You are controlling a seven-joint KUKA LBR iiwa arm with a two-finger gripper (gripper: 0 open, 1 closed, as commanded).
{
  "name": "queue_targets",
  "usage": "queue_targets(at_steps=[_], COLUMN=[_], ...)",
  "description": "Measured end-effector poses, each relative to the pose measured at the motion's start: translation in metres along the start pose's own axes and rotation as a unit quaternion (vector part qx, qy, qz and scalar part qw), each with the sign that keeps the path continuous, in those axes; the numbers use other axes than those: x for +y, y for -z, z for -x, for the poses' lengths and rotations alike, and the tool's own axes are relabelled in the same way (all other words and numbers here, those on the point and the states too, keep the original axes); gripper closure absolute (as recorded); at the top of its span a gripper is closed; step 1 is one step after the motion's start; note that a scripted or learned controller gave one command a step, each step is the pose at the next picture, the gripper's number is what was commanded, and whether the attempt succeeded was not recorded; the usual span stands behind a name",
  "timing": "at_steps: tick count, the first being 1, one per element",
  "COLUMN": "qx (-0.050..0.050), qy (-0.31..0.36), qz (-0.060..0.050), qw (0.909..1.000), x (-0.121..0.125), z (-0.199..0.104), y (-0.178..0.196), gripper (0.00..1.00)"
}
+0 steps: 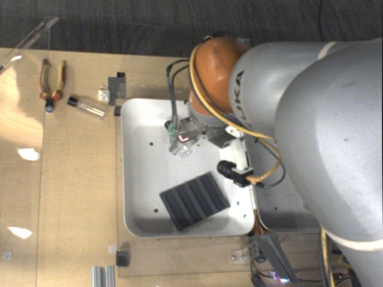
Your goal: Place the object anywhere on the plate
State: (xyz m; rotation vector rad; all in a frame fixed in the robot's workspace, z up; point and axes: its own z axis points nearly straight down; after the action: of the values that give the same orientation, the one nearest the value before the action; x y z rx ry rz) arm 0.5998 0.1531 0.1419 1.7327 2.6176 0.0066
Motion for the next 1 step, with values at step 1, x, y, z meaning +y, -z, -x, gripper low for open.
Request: queue_targets(at_steps=[1], qx=[0.000], qy=[0.066], qz=[0.000], qw=[0.9978], x=[0.0565], z=[-0.0524], y=[-0.0047], gripper=[1.00])
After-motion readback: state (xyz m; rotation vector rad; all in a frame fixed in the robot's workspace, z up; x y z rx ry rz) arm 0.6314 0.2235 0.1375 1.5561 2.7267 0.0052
